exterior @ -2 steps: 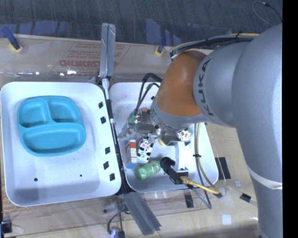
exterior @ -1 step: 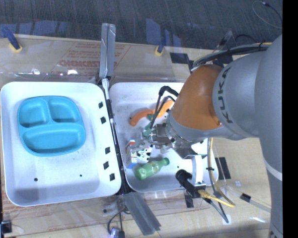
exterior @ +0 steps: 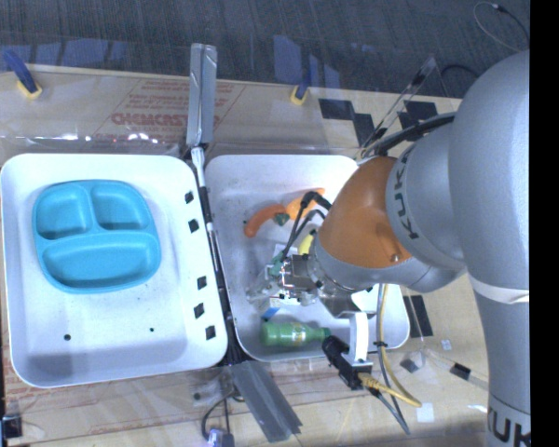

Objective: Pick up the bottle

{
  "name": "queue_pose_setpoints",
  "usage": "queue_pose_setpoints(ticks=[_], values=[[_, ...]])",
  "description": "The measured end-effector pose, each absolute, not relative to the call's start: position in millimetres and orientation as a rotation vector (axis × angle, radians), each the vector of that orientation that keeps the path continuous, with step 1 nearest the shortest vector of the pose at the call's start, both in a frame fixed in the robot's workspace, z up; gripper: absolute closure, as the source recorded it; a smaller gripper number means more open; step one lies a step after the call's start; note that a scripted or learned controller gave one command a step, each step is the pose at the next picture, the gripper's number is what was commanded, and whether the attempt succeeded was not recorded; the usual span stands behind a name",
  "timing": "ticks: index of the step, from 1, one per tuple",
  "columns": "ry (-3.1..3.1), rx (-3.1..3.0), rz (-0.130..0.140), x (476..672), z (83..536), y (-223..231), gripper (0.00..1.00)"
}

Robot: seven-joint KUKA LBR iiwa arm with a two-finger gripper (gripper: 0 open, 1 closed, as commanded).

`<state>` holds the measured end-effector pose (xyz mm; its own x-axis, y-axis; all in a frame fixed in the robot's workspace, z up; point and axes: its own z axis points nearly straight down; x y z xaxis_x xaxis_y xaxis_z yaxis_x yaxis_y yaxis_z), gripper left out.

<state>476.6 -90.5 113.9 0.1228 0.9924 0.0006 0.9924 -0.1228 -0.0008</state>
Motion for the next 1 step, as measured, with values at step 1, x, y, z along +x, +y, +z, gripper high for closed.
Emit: queue_pose_setpoints(ticks=[1], values=[[-2.057,-2.371,0.002,476.7,191.3,-73.9,0.00]])
